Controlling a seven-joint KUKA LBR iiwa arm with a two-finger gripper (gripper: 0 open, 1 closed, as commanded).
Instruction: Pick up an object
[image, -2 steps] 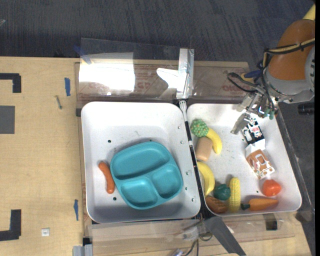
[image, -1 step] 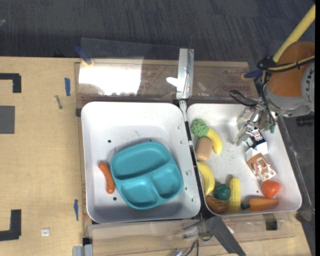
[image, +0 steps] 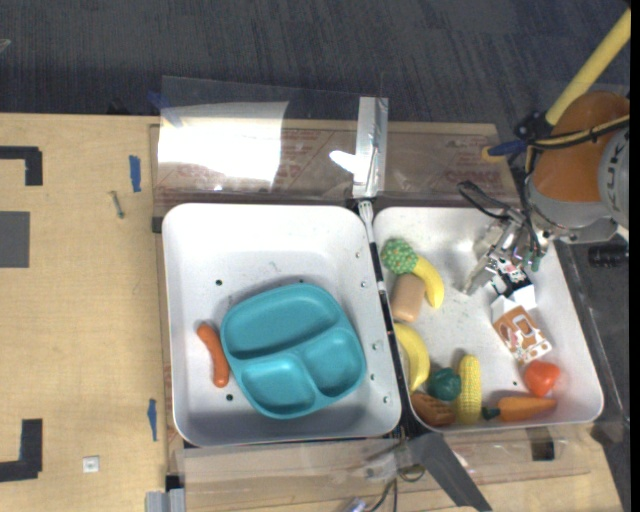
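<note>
2 white bins side by side on the wooden surface (image: 70, 330).

L bin (image: 200, 240): teal divided plate (image: 290, 348), 3 compartments, nothing in them; sits low-centre, turned at a slant. 1 orange hot-dog/sausage toy (image: 214, 354) lies on the bin floor just beside the plate's left edge, roughly upright in frame.

R bin (image: 450, 225), all toy food, mostly along left wall + bottom:
- green bumpy ball (image: 399, 256) near top left, touching a yellow banana (image: 432, 283)
- tan potato-like piece (image: 407, 297) just below the ball, beside that banana
- 2nd banana (image: 413, 354) further down along the left wall
- dark green item (image: 445, 383) by the corn cob (image: 468, 388)
- brown piece (image: 432, 408) at the bottom left corner
- carrot (image: 523, 407) along the bottom wall, stem end twd the corn
- tomato (image: 542, 377) just above the carrot
- white/orange printed packet (image: 522, 333) above the tomato

Count: bananas 2; everything else 1 each. 10 items in R bin, 2 in L.

Claw (image: 503, 262) is over upper right of R bin, above the packet, arm coming in from right. Fingers lost in metal/cable clutter, can't tell if open or closed, nor if it grips anything. Closest item = packet, right beneath it; contact unclear.
</note>
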